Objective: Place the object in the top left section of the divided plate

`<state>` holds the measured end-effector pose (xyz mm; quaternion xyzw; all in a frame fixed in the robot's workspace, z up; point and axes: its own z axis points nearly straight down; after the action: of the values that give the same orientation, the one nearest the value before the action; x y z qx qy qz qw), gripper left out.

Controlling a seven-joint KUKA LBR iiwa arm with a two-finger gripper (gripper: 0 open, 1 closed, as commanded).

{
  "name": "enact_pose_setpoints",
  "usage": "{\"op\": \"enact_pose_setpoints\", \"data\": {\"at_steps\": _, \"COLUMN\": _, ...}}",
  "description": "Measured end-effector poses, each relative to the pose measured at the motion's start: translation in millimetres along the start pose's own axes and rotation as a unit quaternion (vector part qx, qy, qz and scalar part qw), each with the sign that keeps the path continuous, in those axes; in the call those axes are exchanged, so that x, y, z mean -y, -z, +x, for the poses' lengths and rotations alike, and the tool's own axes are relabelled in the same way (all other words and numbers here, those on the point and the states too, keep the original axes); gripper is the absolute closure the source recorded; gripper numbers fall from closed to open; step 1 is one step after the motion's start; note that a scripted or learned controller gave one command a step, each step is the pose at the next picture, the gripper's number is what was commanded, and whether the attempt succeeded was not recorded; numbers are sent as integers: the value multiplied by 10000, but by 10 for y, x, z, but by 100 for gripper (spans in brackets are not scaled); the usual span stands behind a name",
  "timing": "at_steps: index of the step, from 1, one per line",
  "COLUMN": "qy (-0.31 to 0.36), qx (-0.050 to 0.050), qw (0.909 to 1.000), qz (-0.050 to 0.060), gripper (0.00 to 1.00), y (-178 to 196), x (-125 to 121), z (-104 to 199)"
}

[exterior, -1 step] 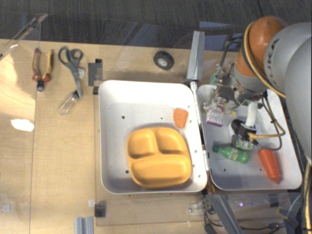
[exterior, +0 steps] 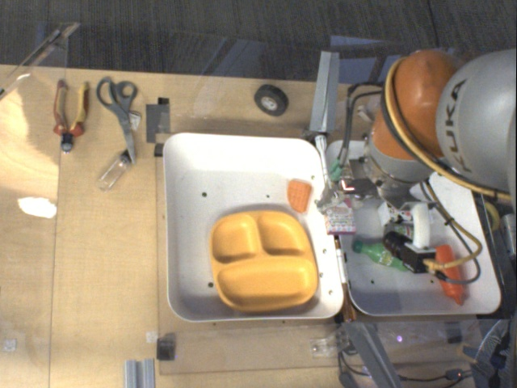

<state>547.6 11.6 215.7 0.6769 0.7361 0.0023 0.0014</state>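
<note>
Small orange ridged object (exterior: 300,194) lying in left white bin (exterior: 186,217), just above-right of yellow divided plate (exterior: 262,259), apart from it. End effector (exterior: 338,204) at bins' shared edge; cannot tell finger state.

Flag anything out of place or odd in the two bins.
One thing: a small orange piece lies on the left bin's floor, just above the yellow plate's top right corner, not in any section. The plate sits slightly skewed in the bin. The right bin holds a loose jumble under the arm.
</note>
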Motion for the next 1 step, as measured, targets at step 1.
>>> {"op": "enact_pose_setpoints", "data": {"at_steps": 1, "qy": -43, "qx": -2, "qw": 10000, "qz": -7, "gripper": 100, "y": 780, "x": 133, "z": 878}}
